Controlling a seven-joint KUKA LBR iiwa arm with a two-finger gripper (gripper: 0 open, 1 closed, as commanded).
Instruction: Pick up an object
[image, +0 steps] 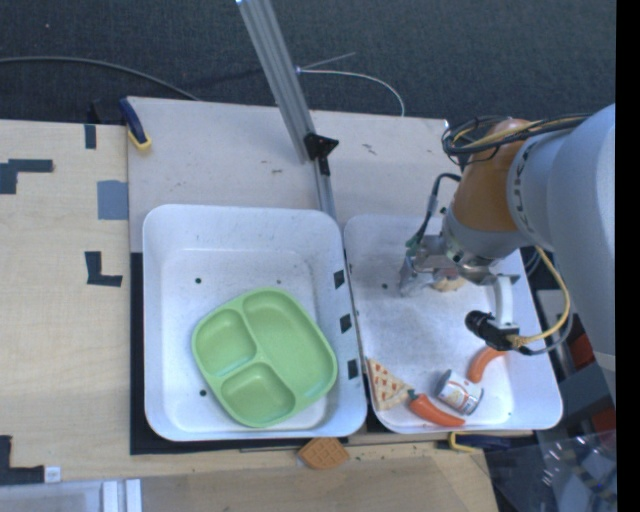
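Pale wooden bench (60, 330) carries two shallow white bins side by side. Right bin (400, 245) holds the pickable items along its near edge: a small white-and-silver can with a red label (459, 392) lying on its side, an orange carrot-shaped toy (433, 409) just beside it, a tan waffle-patterned wedge (385, 382) at the near-left corner, and a curved orange piece (485, 363) to the right. Two-finger gripper (412, 278) sits low over the bin's far half, well apart from these; finger opening cannot be read, nothing visibly held. Left bin (165, 235) contains a light-green three-compartment plastic plate (263, 356). A tan waffle disc (322, 455) lies on the bench below the bins.
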